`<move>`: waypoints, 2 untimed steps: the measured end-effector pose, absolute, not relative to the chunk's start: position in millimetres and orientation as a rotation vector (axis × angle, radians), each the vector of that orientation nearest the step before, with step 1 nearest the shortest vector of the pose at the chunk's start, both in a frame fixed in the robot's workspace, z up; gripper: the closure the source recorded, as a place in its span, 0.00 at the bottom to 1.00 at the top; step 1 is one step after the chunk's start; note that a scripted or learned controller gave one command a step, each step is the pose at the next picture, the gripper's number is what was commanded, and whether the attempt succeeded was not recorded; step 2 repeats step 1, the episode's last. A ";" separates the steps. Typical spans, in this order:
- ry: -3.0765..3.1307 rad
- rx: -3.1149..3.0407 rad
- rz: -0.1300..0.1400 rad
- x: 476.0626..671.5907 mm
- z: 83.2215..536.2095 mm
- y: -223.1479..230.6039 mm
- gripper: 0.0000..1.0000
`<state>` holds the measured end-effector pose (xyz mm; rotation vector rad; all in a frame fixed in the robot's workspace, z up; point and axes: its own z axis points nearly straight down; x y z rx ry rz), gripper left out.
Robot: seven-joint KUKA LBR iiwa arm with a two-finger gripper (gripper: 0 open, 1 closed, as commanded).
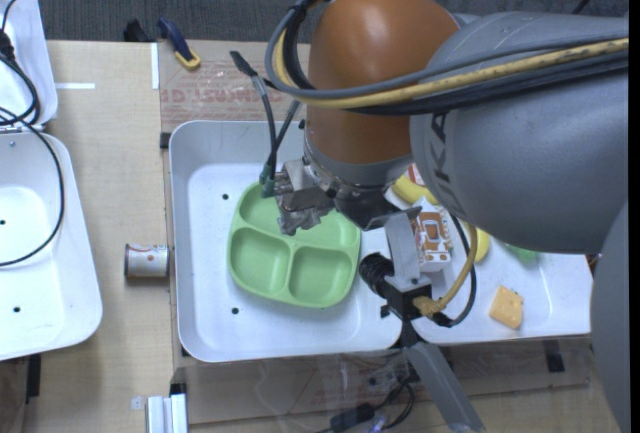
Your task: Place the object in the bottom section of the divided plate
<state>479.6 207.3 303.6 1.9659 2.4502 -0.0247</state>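
We see the gripper point(298, 208) low over the green divided plate point(292, 266), at its upper section, inside the right white bin point(200, 251). The arm's body hides much of it, so we cannot tell how the jaws stand, or if anything is between them. Possible task objects lie at the right: a yellow banana-like piece point(408, 189), partly hidden, and an orange cheese-like wedge point(507, 307), well apart from the plate. We judge the risk is a wrong compartment: a release here would fall in the upper section, not the bottom ones near the front wall of the bin. The low gripper may also push the light plate.
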 end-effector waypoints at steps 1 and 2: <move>2.548 1.842 -0.013 477.6 230.8 216.5 1.00; 2.548 1.842 -0.013 477.6 230.8 216.5 1.00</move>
